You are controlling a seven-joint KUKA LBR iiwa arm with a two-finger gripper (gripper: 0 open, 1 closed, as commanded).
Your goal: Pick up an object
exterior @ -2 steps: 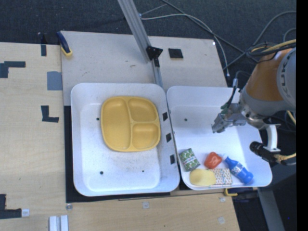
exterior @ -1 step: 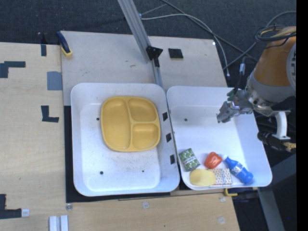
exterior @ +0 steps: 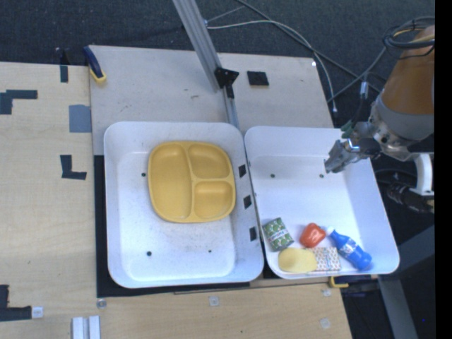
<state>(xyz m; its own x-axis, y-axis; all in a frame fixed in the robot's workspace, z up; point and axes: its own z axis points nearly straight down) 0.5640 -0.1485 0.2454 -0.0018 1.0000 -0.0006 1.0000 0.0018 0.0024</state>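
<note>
I hover my gripper (exterior: pixel 335 159) over the right bin's (exterior: pixel 296 189) bare upper part; I cannot tell its grip state. 5 objects cluster at that bin's near edge, including a blue bottle (exterior: pixel 351 250), well apart from me

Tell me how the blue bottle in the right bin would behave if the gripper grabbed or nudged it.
The blue bottle lies on its side, so a nudge would probably roll it. It looks like small smooth plastic, likely light and a bit slippery. It sits against the bin wall beside a patterned packet, so it may wedge there.
</note>
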